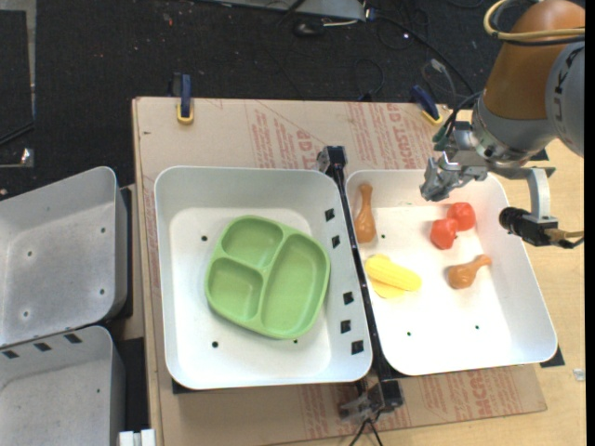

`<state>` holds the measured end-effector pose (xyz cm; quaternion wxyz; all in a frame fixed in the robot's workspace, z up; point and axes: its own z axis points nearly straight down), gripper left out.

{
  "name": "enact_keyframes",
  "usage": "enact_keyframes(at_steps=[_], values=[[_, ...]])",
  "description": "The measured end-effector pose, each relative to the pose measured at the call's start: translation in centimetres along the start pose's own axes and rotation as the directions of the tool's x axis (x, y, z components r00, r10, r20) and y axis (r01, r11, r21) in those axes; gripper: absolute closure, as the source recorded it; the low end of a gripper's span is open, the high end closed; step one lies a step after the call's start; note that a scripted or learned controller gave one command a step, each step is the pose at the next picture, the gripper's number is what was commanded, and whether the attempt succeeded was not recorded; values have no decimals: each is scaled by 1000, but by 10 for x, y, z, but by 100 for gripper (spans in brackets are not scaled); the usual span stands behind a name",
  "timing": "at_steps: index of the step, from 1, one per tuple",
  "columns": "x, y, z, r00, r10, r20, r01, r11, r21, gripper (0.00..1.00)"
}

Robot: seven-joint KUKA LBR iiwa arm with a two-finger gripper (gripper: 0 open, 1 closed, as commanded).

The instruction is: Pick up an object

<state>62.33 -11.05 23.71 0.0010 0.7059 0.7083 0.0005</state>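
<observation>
The near edge of the counter [251, 407] carries the front rims of two shallow white bins. The left bin [186, 342] holds a green divided plate [268, 275], lying flat near its middle. The right bin [502, 342] holds the candidates for picking.

Working back from the near rim: a yellow banana-like toy [393, 274] lies close to the divider, a tan drumstick-shaped toy [467, 271] lies to its right and well apart from it, and a second brown drumstick toy [364, 214] lies along the divider further back. Two red pieces [453, 225] sit touching one another in the far half of the bin.

The tool [437, 186] hangs over the far part of the right bin, just behind and left of the red pieces. Nothing is seen between its fingers; whether they stand apart or together cannot be told at this angle.

Judgement: the red pieces are the nearest target. A sound approach calls for centring over one piece, not over the seam between the two, before descending. The drumstick on the right offers a cleaner, isolated grasp across its narrow shaft.
</observation>
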Motion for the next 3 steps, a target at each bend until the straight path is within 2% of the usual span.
enact_keyframes(at_steps=[1,3], values=[[46,-6,10,1000,-3,-1,3,1000,6,100],[153,-40,1,1000,-5,-2,5,1000,6,100]])
